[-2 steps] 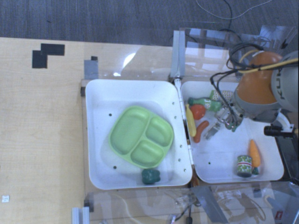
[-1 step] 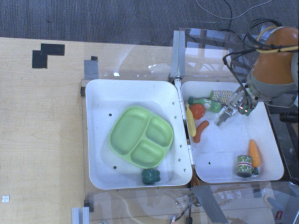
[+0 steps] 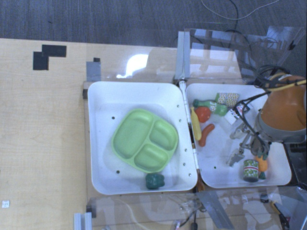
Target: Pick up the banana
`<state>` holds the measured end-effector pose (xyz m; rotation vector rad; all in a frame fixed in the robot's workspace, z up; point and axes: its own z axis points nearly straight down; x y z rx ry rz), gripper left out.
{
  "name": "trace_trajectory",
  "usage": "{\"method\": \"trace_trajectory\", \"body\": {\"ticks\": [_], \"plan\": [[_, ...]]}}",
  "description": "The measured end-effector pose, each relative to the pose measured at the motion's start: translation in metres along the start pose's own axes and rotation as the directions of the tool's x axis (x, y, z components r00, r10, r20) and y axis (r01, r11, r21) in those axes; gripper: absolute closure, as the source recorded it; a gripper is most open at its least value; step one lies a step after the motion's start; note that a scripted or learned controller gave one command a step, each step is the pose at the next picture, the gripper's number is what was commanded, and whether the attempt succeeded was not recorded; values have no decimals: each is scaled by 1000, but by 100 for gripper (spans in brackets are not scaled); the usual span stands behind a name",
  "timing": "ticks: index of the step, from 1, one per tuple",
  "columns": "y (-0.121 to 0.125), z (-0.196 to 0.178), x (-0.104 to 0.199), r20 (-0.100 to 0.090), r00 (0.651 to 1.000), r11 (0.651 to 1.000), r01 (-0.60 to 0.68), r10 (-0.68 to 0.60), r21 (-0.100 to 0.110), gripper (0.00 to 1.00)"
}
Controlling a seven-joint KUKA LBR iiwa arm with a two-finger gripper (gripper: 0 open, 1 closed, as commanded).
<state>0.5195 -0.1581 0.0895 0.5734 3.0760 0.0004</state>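
Observation:
The yellow banana [image 3: 195, 124] lies lengthwise against the left wall of the right bin [image 3: 283, 178], partly tucked under the rim between the two bins. My gripper [image 3: 237, 146] hangs over the middle-right of that bin, well to the right of the banana and apart from it. Its fingers [image 3: 234, 159] look spread with nothing between them. The orange-banded wrist [image 3: 286, 111] covers the bin's right side.
A red fruit [image 3: 203, 114], an orange sausage-like piece [image 3: 206, 134], a green item [image 3: 213, 107] and a beige cob [image 3: 227, 98] crowd beside the banana. A small can [image 3: 250, 170] stands under the gripper. The left bin holds a green divided plate [image 3: 145, 140] and a dark green piece [image 3: 154, 180].

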Motion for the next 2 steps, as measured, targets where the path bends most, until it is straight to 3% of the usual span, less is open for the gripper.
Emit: {"method": "trace_trajectory", "body": {"ticks": [1, 2], "plan": [[20, 0, 1, 2, 1000, 1000, -14, 14, 1, 0], [-17, -46, 8, -2, 997, 997, 76, -76, 1, 0]]}}
